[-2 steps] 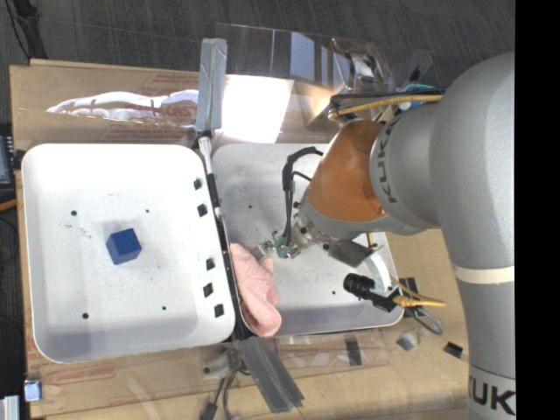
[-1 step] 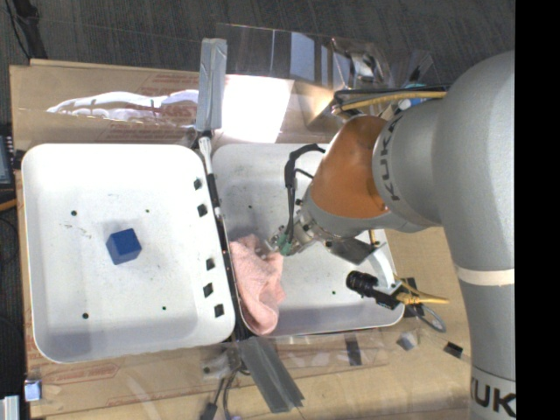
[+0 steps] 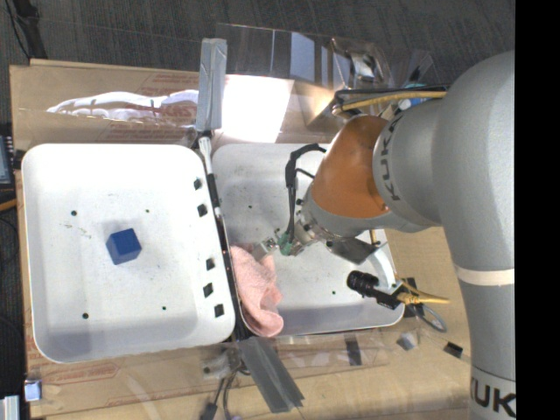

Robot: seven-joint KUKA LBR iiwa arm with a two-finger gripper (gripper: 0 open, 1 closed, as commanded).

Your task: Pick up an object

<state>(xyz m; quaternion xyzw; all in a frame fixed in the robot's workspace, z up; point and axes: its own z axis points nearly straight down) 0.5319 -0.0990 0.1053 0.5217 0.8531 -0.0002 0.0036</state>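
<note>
- Camera view, nearest part first: a pink cloth (image 3: 256,294) is lying bunched in the right bin (image 3: 249,178). It is slumping against the wall shared with the left bin (image 3: 52,234), close to the near rim.
- Just beyond it, I am hovering my hand (image 3: 285,243) low over the right bin's floor, right by the cloth's far edge. Whether it is touching the cloth, I am not managing to see.
- I cannot tell whether my hand is spread or pressed together, because my own wrist is covering most of it. I am not seeing anything lifted off the floor.
- At about the same depth, a blue cube (image 3: 123,245) is sitting alone on the left bin's floor, well apart from my hand.
- I am judging the pick as not yet done. The cloth looks like the thing within reach, so closing on it and raising it clear are what I am counting as left.
</note>
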